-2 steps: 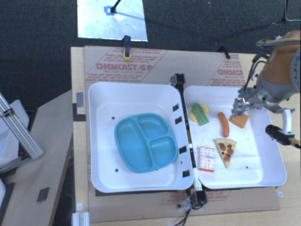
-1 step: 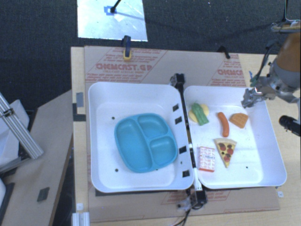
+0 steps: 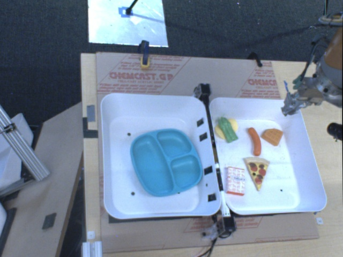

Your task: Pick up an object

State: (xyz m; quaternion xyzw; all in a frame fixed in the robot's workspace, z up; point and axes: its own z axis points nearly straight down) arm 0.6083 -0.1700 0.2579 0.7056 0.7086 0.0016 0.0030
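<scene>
The right bin [image 3: 308, 167] holds several toy foods: a green and yellow corn piece [image 3: 226, 128], a red sausage [image 3: 254, 141], an orange wedge [image 3: 272, 136], a pizza slice [image 3: 258, 171] and a small red and white packet [image 3: 235, 180]. My gripper [image 3: 290, 106] hangs over the right bin's far right corner, above and to the right of the orange wedge, with nothing visible between its fingers. The arm comes in from the right edge.
The left bin [image 3: 115, 143] holds a blue divided plate [image 3: 166, 160]. A black divider with clips [image 3: 208, 143] runs between the bins. Cardboard [image 3: 177, 74] lies under both bins, with a yellow clamp [image 3: 144, 55] at the back. A metal rail [image 3: 19, 146] sits at far left.
</scene>
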